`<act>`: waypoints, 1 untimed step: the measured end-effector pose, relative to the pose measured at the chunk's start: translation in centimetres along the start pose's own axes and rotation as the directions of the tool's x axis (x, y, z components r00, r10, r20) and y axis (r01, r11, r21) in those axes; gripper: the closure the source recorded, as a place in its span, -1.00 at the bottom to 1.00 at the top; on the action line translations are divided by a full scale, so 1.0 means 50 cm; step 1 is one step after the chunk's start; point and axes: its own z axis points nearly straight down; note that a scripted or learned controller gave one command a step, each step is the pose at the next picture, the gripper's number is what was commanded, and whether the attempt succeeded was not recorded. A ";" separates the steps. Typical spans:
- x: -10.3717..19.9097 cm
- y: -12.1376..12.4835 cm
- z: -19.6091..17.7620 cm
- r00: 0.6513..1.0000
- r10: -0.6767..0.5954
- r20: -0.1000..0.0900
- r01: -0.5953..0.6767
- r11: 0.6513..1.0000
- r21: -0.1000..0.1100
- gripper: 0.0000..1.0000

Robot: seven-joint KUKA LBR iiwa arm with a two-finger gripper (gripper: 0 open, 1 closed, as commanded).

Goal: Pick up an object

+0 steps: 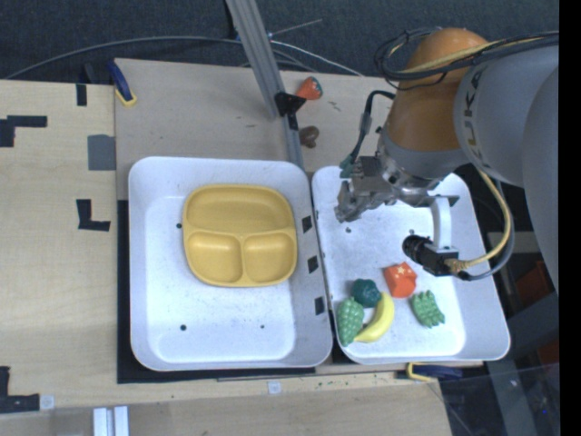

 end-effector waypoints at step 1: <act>0.091 -0.034 -0.014 1.000 0.000 0.000 0.000 1.000 -0.001 1.00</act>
